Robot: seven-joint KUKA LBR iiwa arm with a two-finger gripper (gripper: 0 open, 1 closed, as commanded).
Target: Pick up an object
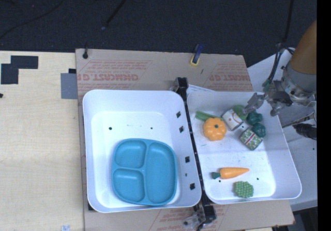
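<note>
Nothing lifted yet, as far as this view shows: every item sits down on a bin floor, so the pick is all still to do. The gripper hangs at the far right rim of the right bin, fingers spread, one tip toward the bin, one toward the arm, nothing between them. Arm comes in from 3 o'clock w/ the orange band just showing at the edge. Closest candidates: the dark teal lump just below-left of the fingertips, at abt 7 o'clock from the gripper, near but apart from it; can't tell what it is, bumpy, maybe toy veg. Touching it at 6 o'clock, a small green-and-white carton, tilted. At 9 o'clock from the teal lump, a little white can lying on its side. Left again, the orange pumpkin, round, ribbed, w/ a green stalky piece at its 11 o'clock. Lower down, well apart from the gripper: a carrot lying flat, point toward 3 o'clock, and a green knobbly ball just beside it at 5 o'clock. Left bin holds a blue divided plate. My read: approach stage only, descent, close and lift all left; teal lump looks the likeliest target.
</note>
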